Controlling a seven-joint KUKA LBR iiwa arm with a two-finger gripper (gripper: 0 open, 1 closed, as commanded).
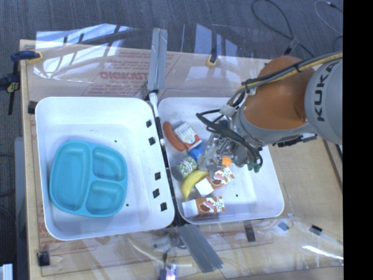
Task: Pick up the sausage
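Sausage (pixel 173 136) lying at right bin's (pixel 268 200) far-left; we are judging it light, smooth, roll-prone, taking it mid-length. Gripper (pixel 223 154) hovering right; grip state indiscernible.

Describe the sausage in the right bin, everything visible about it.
The sausage is a short, smooth, reddish-orange cylinder with rounded ends, glossy like plastic. It lies flat on the floor of the right bin, near the bin's left wall, running diagonally from upper left to lower right. Its lower end meets a small white carton beside it. The pincer is over the clutter to its right, apart from it.
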